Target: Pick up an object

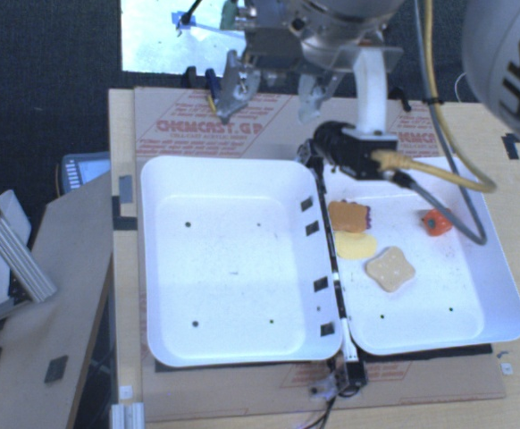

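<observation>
Beyond the far rim of the right bin (501, 324), above the cardboard sheet (197, 128) laid under both bins, the end effector (269, 92) is seen raised high, its two metal fingers (233, 88) spread apart with nothing between them. Inside the right bin, four small objects are found: a brown waffle-like piece with a purple edge (349, 215) close to the divider between the bins, a flat yellow slice (356, 246) touching it on the near side, a tan toast-shaped piece (390, 269) just beside the slice toward the bin's near rim, and an orange piece (435, 223) well apart, toward the bin's right wall. The left bin (153, 239) lies beside the right bin, on the far side of the divider from the objects. No object has yet been grasped, so the task is judged to be at its start.

Several failures can be foreseen. Because the waffle piece, the slice and the toast piece are crowded together, a descent among them could push one aside or catch two at once. The yellow slice lies flat and may be slipped over by the fingers. A descent close to the divider could bring a finger down onto the bin's rim. The yellow cable (439, 175) hanging over the right bin could drag across the orange piece.
</observation>
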